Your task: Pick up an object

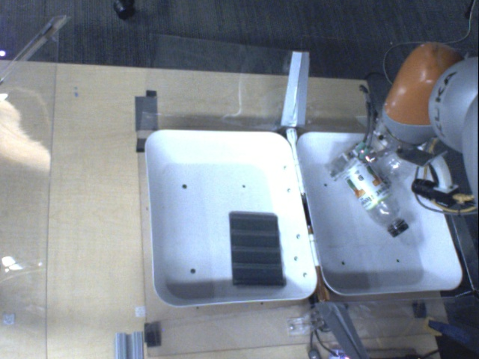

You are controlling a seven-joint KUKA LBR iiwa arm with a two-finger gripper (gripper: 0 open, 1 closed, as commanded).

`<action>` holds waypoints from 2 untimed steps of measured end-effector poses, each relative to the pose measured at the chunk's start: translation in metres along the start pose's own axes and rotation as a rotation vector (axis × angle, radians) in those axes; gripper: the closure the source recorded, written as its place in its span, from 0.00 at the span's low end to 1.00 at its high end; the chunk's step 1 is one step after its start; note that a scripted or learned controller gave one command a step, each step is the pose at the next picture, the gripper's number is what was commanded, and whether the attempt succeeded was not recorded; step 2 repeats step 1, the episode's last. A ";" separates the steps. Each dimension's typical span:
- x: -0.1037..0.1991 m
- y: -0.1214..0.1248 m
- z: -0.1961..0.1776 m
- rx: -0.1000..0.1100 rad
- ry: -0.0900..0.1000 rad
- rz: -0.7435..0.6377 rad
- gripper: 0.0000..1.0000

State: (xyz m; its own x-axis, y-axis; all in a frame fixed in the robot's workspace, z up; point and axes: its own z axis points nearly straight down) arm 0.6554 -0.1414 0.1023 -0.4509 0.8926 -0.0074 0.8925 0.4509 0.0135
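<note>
Clear plastic bottle lies tilted in the right bin, cap toward the front. Hand sits at its upper end; finger state cannot be told. Grip should straddle the bottle's width, not its length.

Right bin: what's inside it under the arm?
A clear plastic bottle lies tilted in the right bin, dark cap toward the front. The arm covers the bin's back right corner.

A pale wooden table filled most of the view, with dark ribbed floor beyond its far edge. A clear panel (catching bright glare at the left) stood over the table's left side.
</note>
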 end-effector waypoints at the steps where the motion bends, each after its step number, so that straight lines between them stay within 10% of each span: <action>1: 0.038 0.037 -0.071 0.006 0.005 -0.219 1.00; 2: 0.038 0.037 -0.071 0.006 0.005 -0.219 1.00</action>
